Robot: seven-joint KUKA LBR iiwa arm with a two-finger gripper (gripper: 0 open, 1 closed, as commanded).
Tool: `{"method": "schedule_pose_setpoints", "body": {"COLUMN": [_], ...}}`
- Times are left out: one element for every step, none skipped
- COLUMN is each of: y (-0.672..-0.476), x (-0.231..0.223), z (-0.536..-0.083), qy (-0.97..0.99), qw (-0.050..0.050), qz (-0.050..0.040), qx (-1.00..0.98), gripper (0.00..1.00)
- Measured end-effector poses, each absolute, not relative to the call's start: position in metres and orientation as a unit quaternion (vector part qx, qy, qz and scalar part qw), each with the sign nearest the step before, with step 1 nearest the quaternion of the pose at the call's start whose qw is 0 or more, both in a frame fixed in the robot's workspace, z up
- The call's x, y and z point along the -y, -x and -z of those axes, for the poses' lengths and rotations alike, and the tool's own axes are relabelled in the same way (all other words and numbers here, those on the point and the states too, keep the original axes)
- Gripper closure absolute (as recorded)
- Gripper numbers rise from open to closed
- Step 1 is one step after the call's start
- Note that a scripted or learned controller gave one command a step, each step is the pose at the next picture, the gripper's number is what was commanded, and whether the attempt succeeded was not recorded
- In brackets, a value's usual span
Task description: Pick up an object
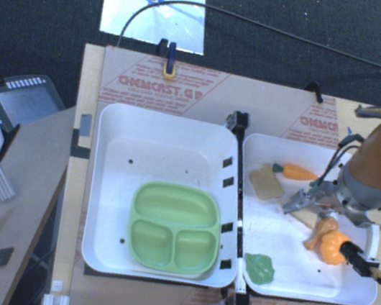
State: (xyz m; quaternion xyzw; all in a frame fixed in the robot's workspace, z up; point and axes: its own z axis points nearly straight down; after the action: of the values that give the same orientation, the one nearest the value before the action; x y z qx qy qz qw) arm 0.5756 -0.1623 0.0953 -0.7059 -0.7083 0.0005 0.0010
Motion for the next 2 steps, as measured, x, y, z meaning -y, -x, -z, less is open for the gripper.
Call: {"method": "schedule_pose_setpoints", "body": {"y": [-0.578, -0.580], "x": [0.164, 0.165], "z": [-0.111, -0.175], "qy": [0.706, 0.706], "qw": [-0.003, -0.003], "qz": [0.0013, 0.0020], "qx": [0.708, 0.709], "gripper": [1.00, 1.00]}}
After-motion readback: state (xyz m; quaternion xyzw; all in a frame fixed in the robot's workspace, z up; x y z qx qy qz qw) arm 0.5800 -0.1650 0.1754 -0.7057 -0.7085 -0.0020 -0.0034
